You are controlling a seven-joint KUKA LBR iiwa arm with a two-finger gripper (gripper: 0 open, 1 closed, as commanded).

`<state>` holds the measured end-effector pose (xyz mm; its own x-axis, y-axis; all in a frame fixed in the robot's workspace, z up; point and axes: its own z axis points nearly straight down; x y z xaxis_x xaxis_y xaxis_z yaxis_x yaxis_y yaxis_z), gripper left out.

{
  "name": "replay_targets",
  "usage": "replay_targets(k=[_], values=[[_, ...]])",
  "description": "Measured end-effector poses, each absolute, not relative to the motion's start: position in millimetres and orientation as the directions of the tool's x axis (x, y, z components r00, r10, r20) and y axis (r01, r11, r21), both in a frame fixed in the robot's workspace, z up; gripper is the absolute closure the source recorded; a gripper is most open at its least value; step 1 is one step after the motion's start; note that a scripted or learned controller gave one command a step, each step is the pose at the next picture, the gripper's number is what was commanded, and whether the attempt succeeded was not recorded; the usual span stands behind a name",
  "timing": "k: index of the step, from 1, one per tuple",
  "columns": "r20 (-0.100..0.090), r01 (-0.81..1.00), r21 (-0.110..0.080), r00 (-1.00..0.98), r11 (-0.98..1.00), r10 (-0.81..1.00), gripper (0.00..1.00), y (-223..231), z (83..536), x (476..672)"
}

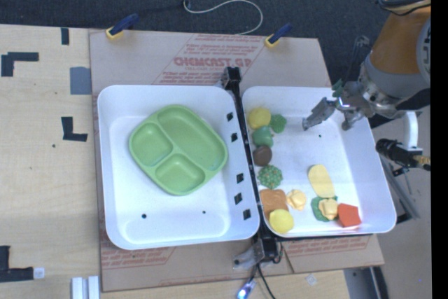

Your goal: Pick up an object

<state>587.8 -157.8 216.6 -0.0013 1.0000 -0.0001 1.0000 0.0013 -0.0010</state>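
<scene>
Jaws spread, nothing between them — gripper (329,115) hangs over the upper part of the right bin (364,157), arm (399,52) reaching in from the right. Toy food lies along that bin's left and bottom edges: yellow lemon (259,116), green broccoli (270,176), brown ball (262,155), yellow slice (320,180), orange block (348,215). Left bin (119,150) holds a green divided plate (178,148) — well apart from the gripper.
</scene>
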Motion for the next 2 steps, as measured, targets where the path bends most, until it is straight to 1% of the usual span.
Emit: replay_targets(k=[1, 2], values=[[0.0, 1.0, -0.001, -0.003, 0.003, 1.0, 1.0, -157, 227, 588.1], [0.001, 1.0, 0.01, -0.01, 0.01, 1.0, 1.0, -78, 318, 614.0]])
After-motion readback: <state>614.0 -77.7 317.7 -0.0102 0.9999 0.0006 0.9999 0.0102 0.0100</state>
